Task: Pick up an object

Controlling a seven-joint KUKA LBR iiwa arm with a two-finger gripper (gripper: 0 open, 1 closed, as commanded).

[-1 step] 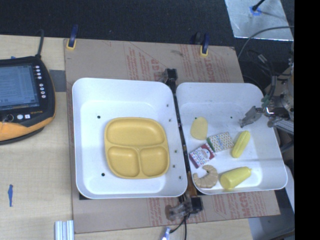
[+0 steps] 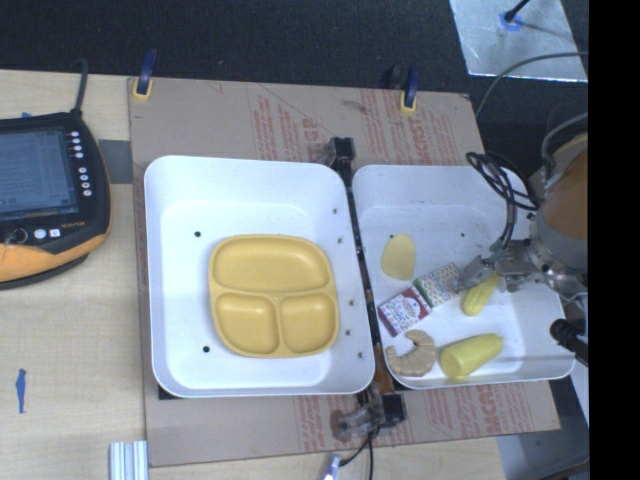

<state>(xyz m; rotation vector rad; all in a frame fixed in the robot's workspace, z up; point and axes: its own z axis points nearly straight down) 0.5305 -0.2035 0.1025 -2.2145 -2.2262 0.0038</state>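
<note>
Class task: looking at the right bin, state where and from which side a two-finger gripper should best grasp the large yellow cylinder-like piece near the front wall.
Probably the yellow cylinder at mid-length, from above, fingers closing across its narrow width: it lies flat.

The arm (image 2: 565, 203) is grey metal with a broad orange band just above its wrist. Behind the gripper (image 2: 497, 271), black cables (image 2: 497, 183) loop in a loose bundle along the wrist's side. The gripper itself is a small silvery metal block with dull, angular parts; its details are too blurred to make out.
</note>
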